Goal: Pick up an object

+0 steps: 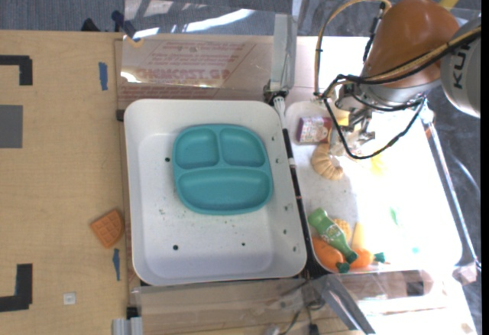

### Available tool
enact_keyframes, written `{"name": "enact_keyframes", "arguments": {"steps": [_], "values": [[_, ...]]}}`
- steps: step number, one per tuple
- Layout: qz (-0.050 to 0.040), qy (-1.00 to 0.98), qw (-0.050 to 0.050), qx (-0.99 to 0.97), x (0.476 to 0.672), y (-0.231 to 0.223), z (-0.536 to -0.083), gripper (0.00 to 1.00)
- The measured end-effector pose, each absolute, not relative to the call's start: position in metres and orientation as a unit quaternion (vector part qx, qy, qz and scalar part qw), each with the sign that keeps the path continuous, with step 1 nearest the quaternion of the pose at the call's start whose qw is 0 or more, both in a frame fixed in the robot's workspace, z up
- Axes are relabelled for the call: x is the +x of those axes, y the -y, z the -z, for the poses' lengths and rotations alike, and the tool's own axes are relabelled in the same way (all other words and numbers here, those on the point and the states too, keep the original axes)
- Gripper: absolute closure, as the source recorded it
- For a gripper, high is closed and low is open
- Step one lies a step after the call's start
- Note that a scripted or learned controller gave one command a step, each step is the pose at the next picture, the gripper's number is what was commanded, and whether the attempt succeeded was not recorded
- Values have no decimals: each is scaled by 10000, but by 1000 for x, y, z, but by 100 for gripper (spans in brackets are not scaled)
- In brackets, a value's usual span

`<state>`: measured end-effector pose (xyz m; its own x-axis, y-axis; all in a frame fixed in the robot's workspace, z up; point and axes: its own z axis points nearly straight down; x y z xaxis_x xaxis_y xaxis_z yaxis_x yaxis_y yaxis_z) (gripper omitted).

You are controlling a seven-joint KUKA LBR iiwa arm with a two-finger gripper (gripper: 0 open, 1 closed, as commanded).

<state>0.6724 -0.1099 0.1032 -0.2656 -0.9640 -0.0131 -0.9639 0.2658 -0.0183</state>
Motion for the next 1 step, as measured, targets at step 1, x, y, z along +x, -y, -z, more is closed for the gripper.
{"name": "enact_keyframes", "arguments": {"steps": [1], "values": [[69,-8149,123,-5794,672,45,-239,100]]}}
